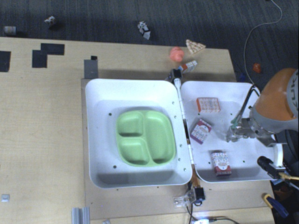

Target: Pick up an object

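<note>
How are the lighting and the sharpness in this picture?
Camera view: soft, even light; the green divided plate casts only a faint shadow on the left bin; the whole frame is slightly blurred, so print on the small boxes is unreadable; the gripper looks smeared.

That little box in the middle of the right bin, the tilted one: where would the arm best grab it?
Probably from straight above, pinching the tilted box across its two longer edges. It lies flat on the floor of the right bin, turned at an angle, so the gripper would have to twist to match. It lies apart from the other boxes, though close to the bin's left wall.
</note>
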Controlling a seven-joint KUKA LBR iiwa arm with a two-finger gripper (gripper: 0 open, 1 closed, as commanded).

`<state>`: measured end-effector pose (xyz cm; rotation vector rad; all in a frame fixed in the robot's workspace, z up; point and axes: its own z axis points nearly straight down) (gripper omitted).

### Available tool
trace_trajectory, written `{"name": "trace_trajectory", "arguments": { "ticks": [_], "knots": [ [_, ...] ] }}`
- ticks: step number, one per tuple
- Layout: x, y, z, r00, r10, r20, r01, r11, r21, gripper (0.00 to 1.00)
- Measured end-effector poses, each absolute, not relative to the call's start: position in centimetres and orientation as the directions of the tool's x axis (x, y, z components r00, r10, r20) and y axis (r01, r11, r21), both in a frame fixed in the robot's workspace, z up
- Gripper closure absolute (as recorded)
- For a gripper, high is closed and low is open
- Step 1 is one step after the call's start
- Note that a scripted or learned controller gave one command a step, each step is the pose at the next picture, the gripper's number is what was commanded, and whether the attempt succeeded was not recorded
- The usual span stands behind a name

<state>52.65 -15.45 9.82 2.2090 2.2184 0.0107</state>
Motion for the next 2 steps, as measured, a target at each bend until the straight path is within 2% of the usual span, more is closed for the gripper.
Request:
{"name": "trace_trajectory", "arguments": {
  "ticks": [1, 2],
  "knots": [
    [52.6, -15.4, 9.8, -0.004, 1.000, -0.003, 1.000, 0.004, 0.012, 0.00],
    [49.0, -11.7, 8.7, -0.002, 1.000, -0.004, 1.000, 0.002, 0.013, 0.00]
  ]
}}
